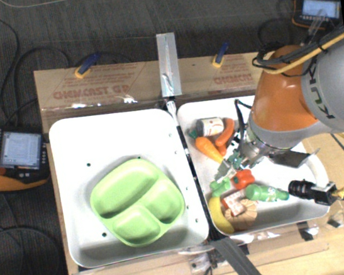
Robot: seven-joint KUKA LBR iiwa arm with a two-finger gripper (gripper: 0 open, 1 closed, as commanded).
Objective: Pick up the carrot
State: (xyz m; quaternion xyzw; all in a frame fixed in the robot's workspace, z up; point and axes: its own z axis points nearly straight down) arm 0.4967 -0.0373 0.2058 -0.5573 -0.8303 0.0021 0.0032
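1. The left bin is seen on the desk with a green divided plate lying in it, well left of the carrot.
2. The carrot lies in the right bin, close to that bin's left wall, its thick end toward the upper left and its tip toward the lower right.
3. Just above the carrot a small jar-like item is seen, and a red-orange curved piece touches or nearly touches the carrot's upper right side.
4. Below the carrot a heap is packed together: a yellow banana, a green bottle and a red item.
5. The tool hovers just right of the carrot's tip; whether it is apart or together cannot be told, and nothing is seen clamped in it.
6. It is judged that a miss is likely: the tool sits off the carrot's tip, so the narrow end could slip out, or a neighbouring piece could be caught instead.
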